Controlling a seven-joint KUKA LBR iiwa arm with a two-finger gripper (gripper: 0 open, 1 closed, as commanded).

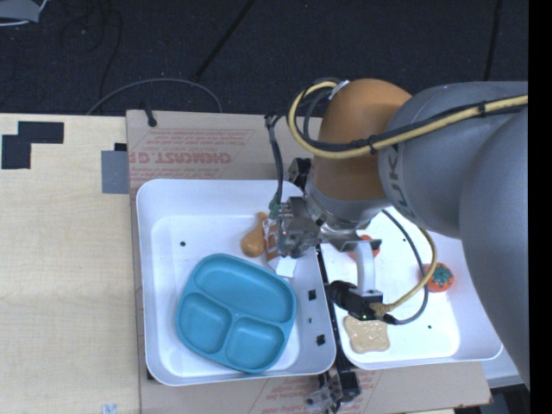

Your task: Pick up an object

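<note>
A blue three-compartment plate [235, 312] lies in the left bin [164, 231]. A small tan-orange toy [254, 238] rests just behind the plate's far edge. My gripper [287, 235] hangs over the left bin's right side, right next to that toy; the arm's wrist covers its fingertips. In the right bin [448, 339] lie a beige toast-shaped piece [368, 335] near the front and a red and green ball-like toy [440, 278] at the right.
The big grey arm with its orange band [362, 119] and yellow cable spans the right bin from the right. A cardboard sheet [198, 149] lies under both bins. Light wooden bench top [60, 257] stretches to the left.
</note>
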